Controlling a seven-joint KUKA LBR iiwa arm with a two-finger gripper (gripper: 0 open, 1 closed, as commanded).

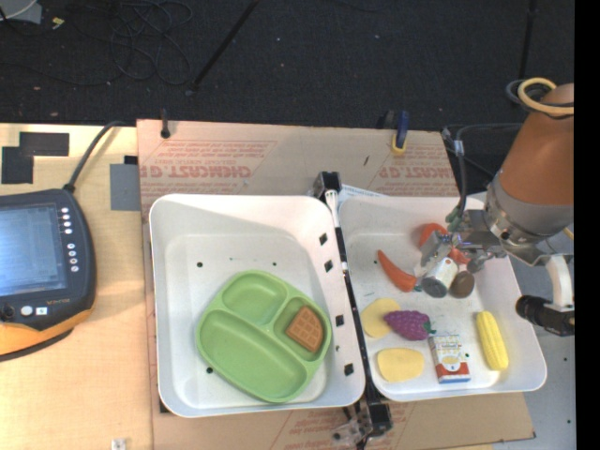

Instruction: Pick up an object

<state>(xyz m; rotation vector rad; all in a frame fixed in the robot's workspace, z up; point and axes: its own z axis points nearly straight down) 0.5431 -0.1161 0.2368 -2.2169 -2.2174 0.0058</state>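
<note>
The object to pick is not fixed by the task, so any toy in the right bin [525, 382] may serve. There lie an orange carrot [396, 270], a purple grape bunch [408, 322], two pale yellow pieces [380, 315] and [400, 364], a small carton [452, 359] and a corn cob [491, 339]. The gripper [448, 268] is low over the far middle of this bin, just right of the carrot. I judge that the step in hand is the descent or the closing on something there.

Whether the jaws are wide or narrow I cannot tell; the metal parts and something red and brown under them run together. Next the gripper must close on one piece and lift straight up, without pushing the neighbours.

The left bin [187, 232] holds a green divided plate [244, 340] with a waffle toy [305, 328] in its right compartment. The arm [539, 172] is cut off at the right.
</note>
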